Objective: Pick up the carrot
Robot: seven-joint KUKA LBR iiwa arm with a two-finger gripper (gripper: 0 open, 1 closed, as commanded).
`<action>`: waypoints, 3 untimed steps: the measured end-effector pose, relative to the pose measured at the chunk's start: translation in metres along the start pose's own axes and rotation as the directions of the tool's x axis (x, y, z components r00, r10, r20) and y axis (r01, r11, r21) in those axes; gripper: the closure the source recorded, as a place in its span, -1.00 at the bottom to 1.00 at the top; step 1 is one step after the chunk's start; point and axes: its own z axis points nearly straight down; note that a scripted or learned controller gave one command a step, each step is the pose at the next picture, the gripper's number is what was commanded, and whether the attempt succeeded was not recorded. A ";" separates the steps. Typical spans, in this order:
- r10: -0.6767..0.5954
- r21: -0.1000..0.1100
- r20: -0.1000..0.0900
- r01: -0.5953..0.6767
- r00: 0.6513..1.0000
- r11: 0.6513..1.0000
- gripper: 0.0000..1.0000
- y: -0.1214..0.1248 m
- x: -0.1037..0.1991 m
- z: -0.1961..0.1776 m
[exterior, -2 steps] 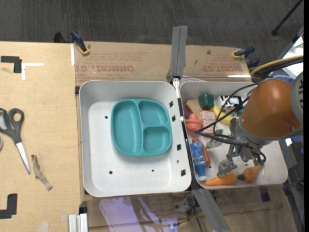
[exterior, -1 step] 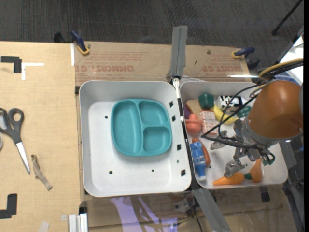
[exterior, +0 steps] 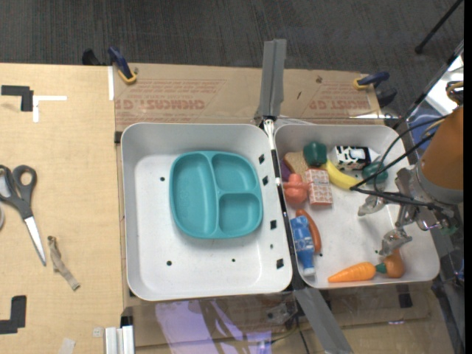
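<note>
The orange toy carrot with a green top (exterior: 354, 272) lies on its side near the front wall of the right-hand shallow white bin (exterior: 346, 236), tip pointing left. Just to its right, the metal two-finger gripper (exterior: 393, 240) hangs over a small orange round object (exterior: 395, 265); whether it is open or closed cannot be told. Further left lie a blue-labelled tube (exterior: 303, 243), a pink box (exterior: 319, 186) and a yellow banana (exterior: 341, 176). The left-hand white bin (exterior: 147, 220) holds a teal divided plate (exterior: 217, 194).
</note>
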 end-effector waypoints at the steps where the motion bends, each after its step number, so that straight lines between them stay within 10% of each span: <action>1: 0.005 -0.001 0.005 -0.005 1.000 1.000 1.00 0.000 -0.002 -0.010; 2: -0.298 -0.001 0.001 0.298 0.954 0.954 1.00 -0.011 -0.003 -0.070; 3: -0.729 -0.003 0.003 0.729 0.685 0.685 1.00 -0.013 -0.017 -0.070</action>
